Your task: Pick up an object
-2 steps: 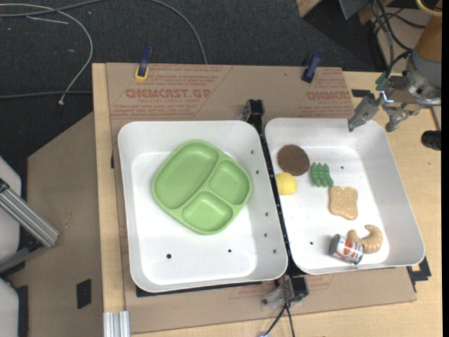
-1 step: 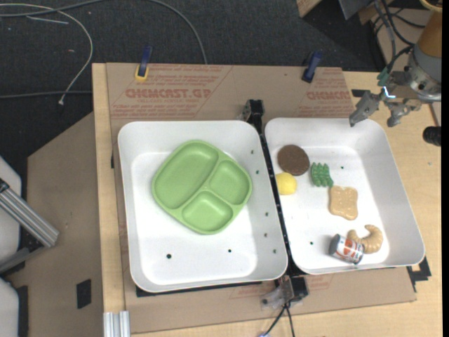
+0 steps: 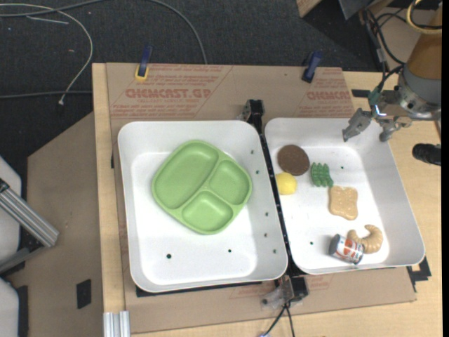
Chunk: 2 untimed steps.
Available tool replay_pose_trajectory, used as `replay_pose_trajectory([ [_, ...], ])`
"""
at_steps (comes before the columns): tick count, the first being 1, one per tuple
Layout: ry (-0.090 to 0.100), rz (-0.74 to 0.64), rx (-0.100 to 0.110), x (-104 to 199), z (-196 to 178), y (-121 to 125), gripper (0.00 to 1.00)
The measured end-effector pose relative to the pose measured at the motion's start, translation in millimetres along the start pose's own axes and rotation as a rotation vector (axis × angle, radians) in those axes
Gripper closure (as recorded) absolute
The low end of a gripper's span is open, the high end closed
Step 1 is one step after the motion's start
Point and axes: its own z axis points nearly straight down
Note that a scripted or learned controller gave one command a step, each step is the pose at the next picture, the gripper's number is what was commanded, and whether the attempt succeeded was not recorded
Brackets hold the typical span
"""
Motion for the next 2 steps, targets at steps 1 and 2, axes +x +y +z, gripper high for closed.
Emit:
replay_pose_trajectory([
  [1,0.0,0.0,-0.001,-10,49,1,0.0],
  [2,0.001,0.0,0.0,-18,106,0,0.0],
])
